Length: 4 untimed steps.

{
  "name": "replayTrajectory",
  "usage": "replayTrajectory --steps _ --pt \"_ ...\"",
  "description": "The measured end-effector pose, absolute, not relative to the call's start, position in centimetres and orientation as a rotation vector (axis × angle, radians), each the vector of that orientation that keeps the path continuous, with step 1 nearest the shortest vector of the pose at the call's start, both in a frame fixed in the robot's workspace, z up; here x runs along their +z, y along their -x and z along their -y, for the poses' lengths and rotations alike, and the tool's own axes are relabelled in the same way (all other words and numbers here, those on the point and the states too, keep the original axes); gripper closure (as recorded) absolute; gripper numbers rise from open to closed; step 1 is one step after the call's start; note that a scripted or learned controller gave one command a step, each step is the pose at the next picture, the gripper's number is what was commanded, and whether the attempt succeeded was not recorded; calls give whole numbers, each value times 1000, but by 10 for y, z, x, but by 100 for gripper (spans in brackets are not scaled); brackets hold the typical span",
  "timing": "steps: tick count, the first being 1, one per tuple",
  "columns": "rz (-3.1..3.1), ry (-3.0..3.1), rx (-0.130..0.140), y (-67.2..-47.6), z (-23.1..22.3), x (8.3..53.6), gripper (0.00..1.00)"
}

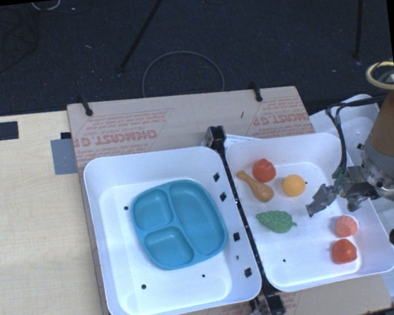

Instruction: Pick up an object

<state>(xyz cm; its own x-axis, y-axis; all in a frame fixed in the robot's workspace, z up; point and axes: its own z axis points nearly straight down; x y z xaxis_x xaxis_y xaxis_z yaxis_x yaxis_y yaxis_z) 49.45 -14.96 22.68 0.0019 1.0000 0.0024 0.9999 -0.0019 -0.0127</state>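
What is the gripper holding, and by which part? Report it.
Nothing is held. The gripper hangs over bare floor of the right bin, apart from the orange ball and the green leaf.

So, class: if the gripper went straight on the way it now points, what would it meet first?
The gripper points left and slightly downward in the picture, so the green leafy item looks first in line. The orange ball sits just above that path. Its height above the bin is unclear, so it might pass over.
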Motion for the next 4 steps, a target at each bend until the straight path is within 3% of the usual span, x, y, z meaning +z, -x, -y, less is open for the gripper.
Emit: replayTrajectory --steps 1,3,4 --pt "2220 2221 2 -497 150 232 0" --pt "2214 2216 7 -497 152 107 0" --pt "2219 2221 1 -497 151 88 0"
